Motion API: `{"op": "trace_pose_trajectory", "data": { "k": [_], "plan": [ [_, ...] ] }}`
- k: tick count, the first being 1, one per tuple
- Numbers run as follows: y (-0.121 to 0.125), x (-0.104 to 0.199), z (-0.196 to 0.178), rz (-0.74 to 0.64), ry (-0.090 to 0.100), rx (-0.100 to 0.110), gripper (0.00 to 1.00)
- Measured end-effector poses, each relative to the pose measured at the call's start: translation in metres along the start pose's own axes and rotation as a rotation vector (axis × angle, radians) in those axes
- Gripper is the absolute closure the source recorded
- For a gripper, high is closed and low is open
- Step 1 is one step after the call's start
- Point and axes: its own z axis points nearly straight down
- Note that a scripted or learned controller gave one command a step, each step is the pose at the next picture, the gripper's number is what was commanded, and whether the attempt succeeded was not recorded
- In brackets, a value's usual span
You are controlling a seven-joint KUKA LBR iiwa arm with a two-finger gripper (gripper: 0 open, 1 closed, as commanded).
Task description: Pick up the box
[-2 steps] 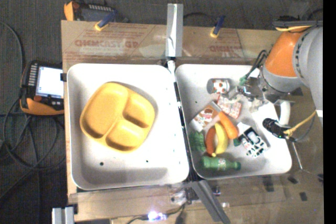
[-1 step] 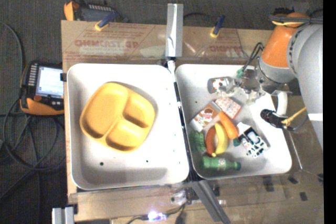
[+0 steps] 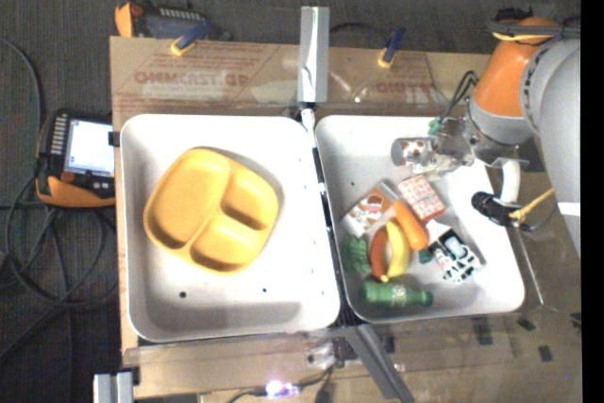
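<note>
In the right bin [image 3: 500,297], a small red and white box [image 3: 367,210] lies left of centre, tilted. A second small box with a red pattern [image 3: 421,196] lies just to its right. My gripper [image 3: 445,146] hangs over the bin's far right part, above and to the right of both boxes and clear of them. A silvery can [image 3: 411,149] lies on its side right next to the gripper's left side; I cannot tell whether it touches the gripper.
Packed below the boxes are a carrot [image 3: 409,224], a banana [image 3: 397,250], a green bottle [image 3: 396,295], a leafy green item [image 3: 354,255] and a black and white pack [image 3: 454,258]. The left bin [image 3: 142,297] holds a yellow divided plate [image 3: 213,208].
</note>
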Motion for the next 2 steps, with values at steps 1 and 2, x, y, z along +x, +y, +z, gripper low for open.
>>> {"op": "trace_pose_trajectory", "data": {
  "k": [1,2],
  "plan": [
    [-0.001,-0.0001,0.0018,0.0,-0.001,0.003,0.0],
    [-0.0077,-0.0047,0.0085,0.022,0.009,-0.005,0.0]
  ]
}}
